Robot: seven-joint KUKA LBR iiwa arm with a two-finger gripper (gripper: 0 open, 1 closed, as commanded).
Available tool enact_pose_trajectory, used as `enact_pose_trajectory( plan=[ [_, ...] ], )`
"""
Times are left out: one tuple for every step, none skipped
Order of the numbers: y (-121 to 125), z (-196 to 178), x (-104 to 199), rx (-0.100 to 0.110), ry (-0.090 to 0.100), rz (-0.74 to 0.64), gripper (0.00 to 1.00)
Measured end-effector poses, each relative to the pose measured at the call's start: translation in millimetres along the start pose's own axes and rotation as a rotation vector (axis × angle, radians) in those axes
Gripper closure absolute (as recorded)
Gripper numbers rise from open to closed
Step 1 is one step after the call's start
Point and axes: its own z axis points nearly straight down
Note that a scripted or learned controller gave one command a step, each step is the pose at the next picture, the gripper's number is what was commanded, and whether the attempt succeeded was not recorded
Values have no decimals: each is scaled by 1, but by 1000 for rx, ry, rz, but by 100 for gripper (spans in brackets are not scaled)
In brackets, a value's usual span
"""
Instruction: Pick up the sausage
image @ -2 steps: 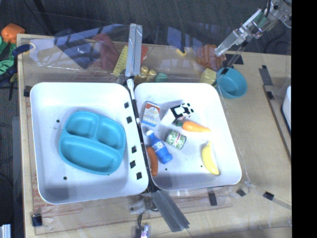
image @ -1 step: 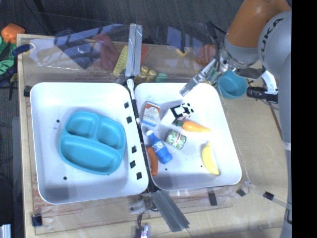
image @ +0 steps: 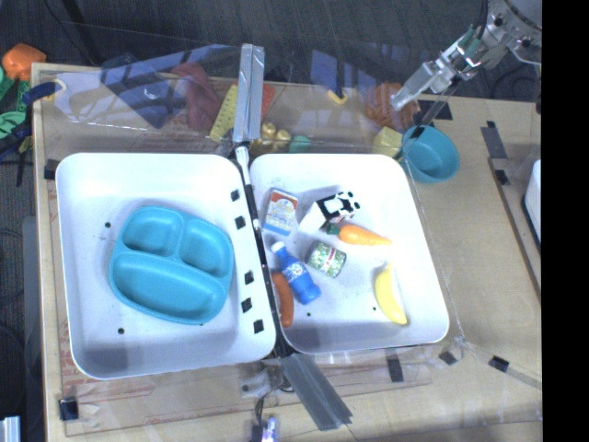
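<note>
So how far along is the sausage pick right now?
Nothing looks done yet. The sausage lies in the right bin by its left wall, next to the blue bottle. The gripper is up beyond the bin's far right corner, above the blue cup, holding nothing. Approach, grasp and lift all remain.

The scene is lit evenly and brightly from above, and the two white bins (image: 147, 178) are rendered close to overexposed, so that little surface detail is kept on their floors. Soft, short shadows are cast beside the blue tray (image: 171, 263) and under the items in the right bin, chiefly toward the lower left. Pale reflections and streaks of glare are seen on the clear sheet (image: 166, 90) behind the bins. The surroundings beyond the worktop (image: 479, 238) are left dark. The picture is slightly soft overall, and the gripper (image: 411, 88) at the upper right is smeared by blur. A slight bowing of straight edges is noticed near the borders.
</note>
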Motion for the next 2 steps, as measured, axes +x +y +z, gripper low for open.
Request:
enact_pose_trajectory(
  plan=[
    [0,-19,0,1,0,72,0],
    [1,178,2,6,5,102,0]
  ],
)
